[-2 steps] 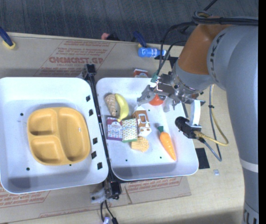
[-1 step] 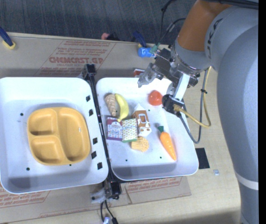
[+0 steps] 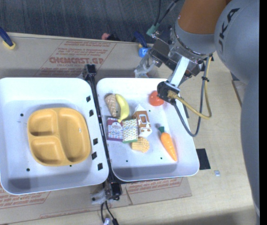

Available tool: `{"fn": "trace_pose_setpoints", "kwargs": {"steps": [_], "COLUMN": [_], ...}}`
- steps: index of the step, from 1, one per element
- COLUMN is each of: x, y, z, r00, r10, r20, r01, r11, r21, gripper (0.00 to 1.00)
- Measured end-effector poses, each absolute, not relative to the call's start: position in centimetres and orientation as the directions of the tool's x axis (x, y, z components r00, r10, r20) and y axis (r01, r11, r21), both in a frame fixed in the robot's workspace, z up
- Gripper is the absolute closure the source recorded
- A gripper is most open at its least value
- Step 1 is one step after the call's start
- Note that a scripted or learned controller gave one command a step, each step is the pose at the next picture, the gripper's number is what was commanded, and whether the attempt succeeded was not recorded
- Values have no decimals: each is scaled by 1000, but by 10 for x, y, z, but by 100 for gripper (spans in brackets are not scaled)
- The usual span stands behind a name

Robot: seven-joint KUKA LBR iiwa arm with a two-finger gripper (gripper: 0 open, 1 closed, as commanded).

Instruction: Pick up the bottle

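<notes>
My gripper (image 3: 146,65) hangs over the far rim of the right bin (image 3: 188,159), near its back left corner, below the orange-banded wrist. A pale, see-through shape sits at the gripper's tip; I cannot tell whether it is the bottle or part of the gripper. No other bottle-like shape is clear among the items in the right bin. A black and white piece (image 3: 167,90) on the arm's side hangs just above a red tomato (image 3: 155,99).
The right bin holds a banana (image 3: 122,106), a brown lump (image 3: 110,103), a carrot (image 3: 168,145), three small boxes (image 3: 129,127) and a waffle-like piece (image 3: 140,146). A yellow divided plate (image 3: 58,136) lies in the left bin (image 3: 7,93). A yellow cable (image 3: 194,111) loops over the right bin's edge.
</notes>
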State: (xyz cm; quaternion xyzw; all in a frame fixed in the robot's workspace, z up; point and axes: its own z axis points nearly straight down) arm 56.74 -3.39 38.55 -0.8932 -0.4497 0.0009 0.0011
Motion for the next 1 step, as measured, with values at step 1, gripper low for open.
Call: {"fn": "trace_pose_setpoints", "kwargs": {"steps": [1], "x": [586], "y": [38], "z": [455], "r00": [799], "r10": [601], "r20": [-3], "r01": [601], "r11": [-799], "r21": [-3], "gripper": [0]}}
